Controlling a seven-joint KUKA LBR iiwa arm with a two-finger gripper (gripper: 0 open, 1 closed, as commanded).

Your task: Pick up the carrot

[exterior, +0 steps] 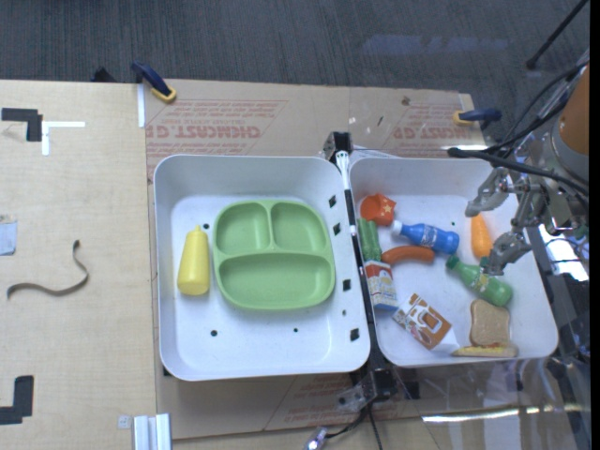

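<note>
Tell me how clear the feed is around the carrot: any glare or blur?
Camera view: the carrot reads sharp and evenly lit against the right bin; the gripper beside it looks slightly soft; bright glare sits on the metal at the right edge; shadows are faint.

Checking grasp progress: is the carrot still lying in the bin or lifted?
Lying in the right bin. The carrot rests on the floor; the gripper is beside it.

A robot lab; white bins (258,364) on a cardboard-covered bench (75,204); clamps (153,80), cables (525,111), toy food (427,322).
</note>
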